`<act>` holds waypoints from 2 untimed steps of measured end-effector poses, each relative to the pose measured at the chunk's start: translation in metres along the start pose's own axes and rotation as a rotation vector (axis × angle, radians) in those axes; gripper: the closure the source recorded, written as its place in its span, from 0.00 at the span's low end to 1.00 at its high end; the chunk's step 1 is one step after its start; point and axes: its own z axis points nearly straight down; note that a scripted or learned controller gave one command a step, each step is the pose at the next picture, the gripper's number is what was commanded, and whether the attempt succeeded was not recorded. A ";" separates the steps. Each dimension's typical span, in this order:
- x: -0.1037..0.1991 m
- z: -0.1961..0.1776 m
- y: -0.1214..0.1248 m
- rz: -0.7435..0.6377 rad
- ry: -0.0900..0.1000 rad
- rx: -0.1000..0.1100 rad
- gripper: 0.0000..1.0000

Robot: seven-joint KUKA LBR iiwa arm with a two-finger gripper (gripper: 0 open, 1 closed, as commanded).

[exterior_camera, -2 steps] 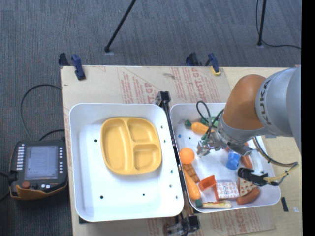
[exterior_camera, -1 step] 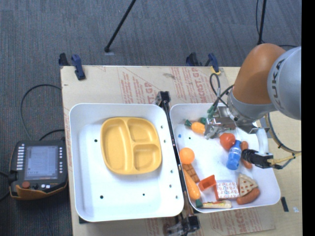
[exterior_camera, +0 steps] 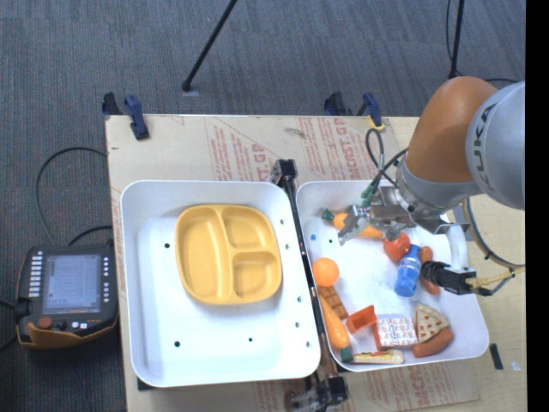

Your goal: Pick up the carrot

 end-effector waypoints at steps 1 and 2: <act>-0.020 0.101 0.033 0.194 0.001 0.003 0.00; -0.019 0.090 0.034 0.194 0.002 0.002 1.00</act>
